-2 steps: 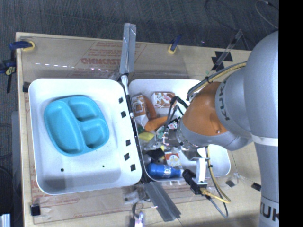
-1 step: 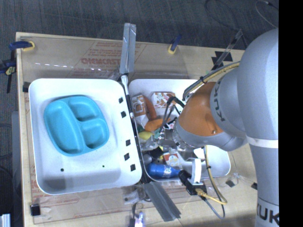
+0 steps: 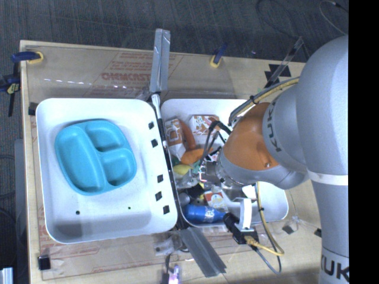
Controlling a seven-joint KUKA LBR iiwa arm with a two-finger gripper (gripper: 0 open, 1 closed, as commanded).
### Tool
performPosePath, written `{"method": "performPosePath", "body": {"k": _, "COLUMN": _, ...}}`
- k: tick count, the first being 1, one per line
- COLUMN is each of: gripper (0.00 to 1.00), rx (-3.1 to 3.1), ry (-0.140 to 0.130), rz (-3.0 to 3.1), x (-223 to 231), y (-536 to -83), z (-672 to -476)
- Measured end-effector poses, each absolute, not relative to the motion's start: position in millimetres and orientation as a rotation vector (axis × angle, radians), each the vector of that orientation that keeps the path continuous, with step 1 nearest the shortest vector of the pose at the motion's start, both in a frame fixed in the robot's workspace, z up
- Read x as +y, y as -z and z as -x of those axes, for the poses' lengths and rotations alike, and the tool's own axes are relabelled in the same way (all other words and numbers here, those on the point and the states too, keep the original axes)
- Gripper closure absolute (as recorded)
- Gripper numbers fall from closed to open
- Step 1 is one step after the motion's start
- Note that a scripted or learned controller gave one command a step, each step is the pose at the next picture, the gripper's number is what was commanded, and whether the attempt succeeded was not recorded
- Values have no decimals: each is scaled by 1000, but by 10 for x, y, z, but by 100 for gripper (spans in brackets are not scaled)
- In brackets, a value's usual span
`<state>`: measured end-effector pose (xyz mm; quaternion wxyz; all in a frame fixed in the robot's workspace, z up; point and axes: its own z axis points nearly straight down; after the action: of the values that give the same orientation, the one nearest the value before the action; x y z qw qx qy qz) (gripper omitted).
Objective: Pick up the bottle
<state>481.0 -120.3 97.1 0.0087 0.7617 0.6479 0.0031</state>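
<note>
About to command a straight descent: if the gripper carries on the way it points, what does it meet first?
Likely the clutter in the right bin beneath the gripper, near the yellow item, not the blue bottle, which lies nearer the front wall. Depth is unclear.

- left white bin [image 3: 53,218] has a light blue divided tray [image 3: 95,154] sitting in it
- right white bin [image 3: 275,209] holds an orange thing [image 3: 192,156], maybe a carrot
- printed snack packets [image 3: 201,125] at its far end
- blue clamp [image 3: 25,57] on the bench's far-left corner
</note>
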Motion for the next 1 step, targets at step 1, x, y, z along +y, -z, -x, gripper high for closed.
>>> {"method": "performPosePath", "body": {"k": 1, "gripper": 0, "rx": 2024, "ry": -10, "rz": -2380, "x": -1202, "y": -971, "z": -4810}}
